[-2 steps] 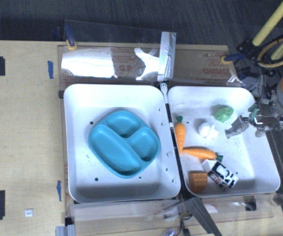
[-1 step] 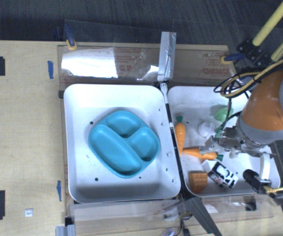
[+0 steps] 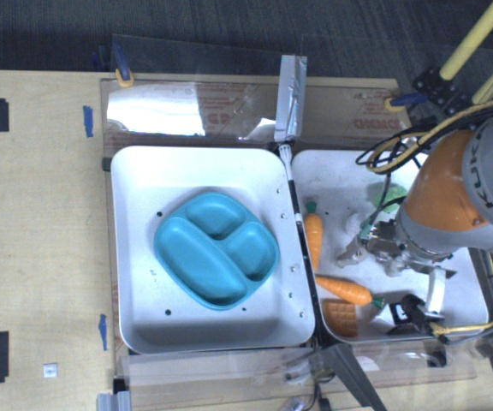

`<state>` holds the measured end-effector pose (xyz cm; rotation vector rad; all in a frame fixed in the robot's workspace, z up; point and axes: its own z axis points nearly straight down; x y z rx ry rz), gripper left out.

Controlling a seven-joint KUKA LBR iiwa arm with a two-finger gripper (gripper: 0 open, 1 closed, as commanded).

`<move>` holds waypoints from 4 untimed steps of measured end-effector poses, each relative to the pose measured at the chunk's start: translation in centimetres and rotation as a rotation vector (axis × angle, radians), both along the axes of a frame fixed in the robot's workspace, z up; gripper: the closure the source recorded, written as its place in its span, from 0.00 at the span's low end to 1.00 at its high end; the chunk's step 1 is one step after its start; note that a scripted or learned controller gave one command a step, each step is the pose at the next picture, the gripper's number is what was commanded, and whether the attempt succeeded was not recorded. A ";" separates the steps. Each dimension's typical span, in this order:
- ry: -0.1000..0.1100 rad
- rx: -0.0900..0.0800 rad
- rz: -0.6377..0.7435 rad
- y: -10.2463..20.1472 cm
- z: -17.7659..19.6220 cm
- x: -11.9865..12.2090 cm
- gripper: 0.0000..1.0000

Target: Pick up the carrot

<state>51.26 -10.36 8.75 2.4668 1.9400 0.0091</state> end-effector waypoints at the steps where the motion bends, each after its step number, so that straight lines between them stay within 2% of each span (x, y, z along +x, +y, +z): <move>1: 0.000 0.001 -0.214 1.0 0.0 -3.1 0.00; 2: -0.003 -0.001 -0.216 1.0 1.0 -3.1 1.00; 3: -0.002 -0.001 -0.217 1.0 1.0 -3.1 0.00; 4: 0.004 0.000 -0.070 0.9 0.0 -3.2 0.00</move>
